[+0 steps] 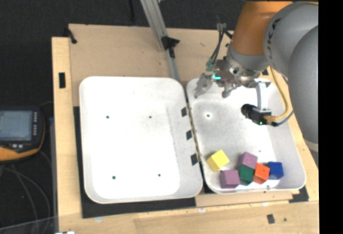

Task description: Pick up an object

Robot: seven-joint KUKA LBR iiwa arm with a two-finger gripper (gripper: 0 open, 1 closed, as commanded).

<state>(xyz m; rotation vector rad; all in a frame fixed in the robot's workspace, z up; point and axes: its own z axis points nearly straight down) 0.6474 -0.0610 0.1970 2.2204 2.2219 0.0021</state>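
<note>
Above the right bin's (284,136) far end, fingers (214,87) spread and bare, well apart from the blocks (246,168).

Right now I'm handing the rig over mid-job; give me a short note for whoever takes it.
Gripper: fingers spread, nothing between them, over the far end of the right bin.
Blocks: all bunched at that bin's near end: yellow block, two purple blocks, green block, orange block, blue block.
Done: nothing picked yet.
Left: move to the near end, probably take the yellow one, which sits apart.
</note>
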